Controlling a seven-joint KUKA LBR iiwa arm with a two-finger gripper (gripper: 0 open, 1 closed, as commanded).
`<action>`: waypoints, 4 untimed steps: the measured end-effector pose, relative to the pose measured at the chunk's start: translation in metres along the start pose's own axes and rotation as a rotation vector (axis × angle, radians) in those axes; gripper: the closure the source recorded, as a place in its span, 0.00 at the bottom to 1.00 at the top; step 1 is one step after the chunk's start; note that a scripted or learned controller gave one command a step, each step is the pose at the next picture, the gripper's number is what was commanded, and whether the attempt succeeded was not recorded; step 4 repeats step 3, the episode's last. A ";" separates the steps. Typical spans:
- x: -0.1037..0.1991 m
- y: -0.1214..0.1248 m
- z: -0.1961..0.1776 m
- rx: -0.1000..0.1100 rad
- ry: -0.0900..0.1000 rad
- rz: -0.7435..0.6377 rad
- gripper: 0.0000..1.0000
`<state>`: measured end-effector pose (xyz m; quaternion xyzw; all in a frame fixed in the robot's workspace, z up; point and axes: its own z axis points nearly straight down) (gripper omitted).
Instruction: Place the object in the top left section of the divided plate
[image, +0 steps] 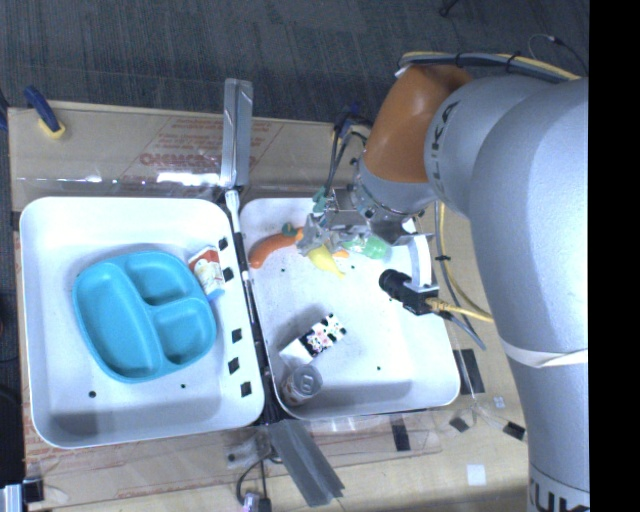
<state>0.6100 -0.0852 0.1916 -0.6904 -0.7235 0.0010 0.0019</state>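
Note:
A blue divided plate lies in the left bin. A small white and red bottle rests against the plate's upper right rim. My gripper is down in the far part of the right bin, over a cluster of toy food: an orange carrot, a yellow piece and a light green piece. The wrist hides the fingertips.
In the right bin, a black and white patterned box lies near the middle and a grey round can sits at the near left corner. A metal divider bar rises between the bins. The big grey arm covers the right side.

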 end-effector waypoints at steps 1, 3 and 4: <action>0.094 0.024 -0.011 -0.003 -0.002 -0.234 1.00; 0.175 0.002 -0.014 0.001 -0.002 -0.217 0.00; 0.175 0.002 -0.014 0.001 -0.002 -0.217 0.00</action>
